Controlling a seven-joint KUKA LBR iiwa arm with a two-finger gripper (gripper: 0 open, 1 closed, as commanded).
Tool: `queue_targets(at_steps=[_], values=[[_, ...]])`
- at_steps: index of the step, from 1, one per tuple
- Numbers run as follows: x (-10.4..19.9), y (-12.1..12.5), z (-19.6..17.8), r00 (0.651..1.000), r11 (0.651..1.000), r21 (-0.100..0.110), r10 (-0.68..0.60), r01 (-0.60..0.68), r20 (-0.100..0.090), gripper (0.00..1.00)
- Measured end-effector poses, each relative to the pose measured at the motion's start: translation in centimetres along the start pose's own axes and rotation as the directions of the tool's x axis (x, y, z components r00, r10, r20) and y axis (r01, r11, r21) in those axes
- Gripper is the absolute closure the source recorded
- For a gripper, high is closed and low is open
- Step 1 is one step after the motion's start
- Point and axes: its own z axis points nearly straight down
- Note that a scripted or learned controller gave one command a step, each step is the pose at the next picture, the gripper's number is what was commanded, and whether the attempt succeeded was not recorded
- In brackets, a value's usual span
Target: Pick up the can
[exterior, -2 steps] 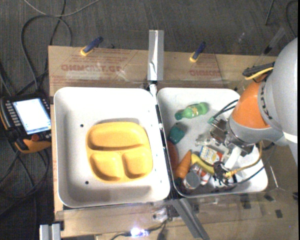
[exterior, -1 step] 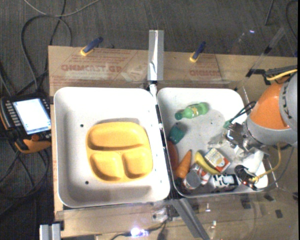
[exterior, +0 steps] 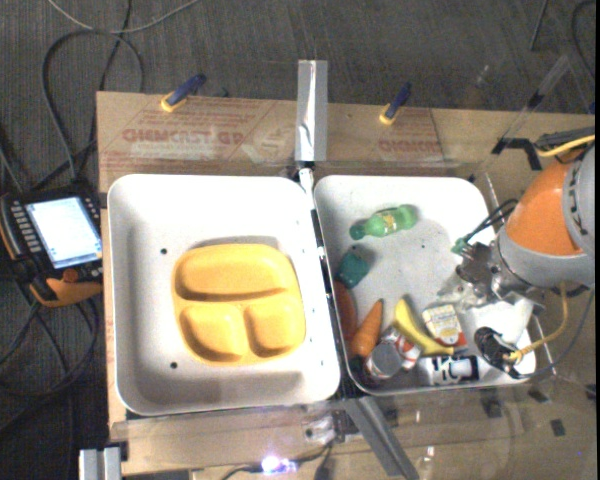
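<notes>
The can (exterior: pixel 384 359) lies at the lower edge of the right bin (exterior: pixel 435 190), in the lower middle of the frame. It is small and metallic, with a silvery grey end facing up toward the camera and a strip of red along its right side. It is crowded: a carrot (exterior: pixel 367 328) slants down against its upper left, a banana (exterior: pixel 418 330) curves just above and to its right, and a black-and-white bottle (exterior: pixel 450 369) lies beside it along the bin's lower wall.

Higher in the same bin, a green bottle (exterior: pixel 384 221) lies on its side and a teal block (exterior: pixel 353 267) sits below it near the dividing wall. The left bin (exterior: pixel 140 208) holds a yellow divided tray (exterior: pixel 240 301).

The arm (exterior: pixel 545 230) enters from the right of the frame, its orange band over the right bin's right edge. The gripper (exterior: pixel 477 286) hangs over the right part of that bin, above and to the right of the can and well apart from it, near a small white packet (exterior: pixel 442 320). Wires and metal parts clutter its tip, so how its jaws stand is impossible to make out, and nothing can be seen held in it.
</notes>
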Motion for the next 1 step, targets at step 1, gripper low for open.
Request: queue_targets(at_steps=[1], values=[[0.08, -0.07, 0.03, 1.0, 1.0, 0.003, -0.001, 0.001, -0.001, 0.0]])
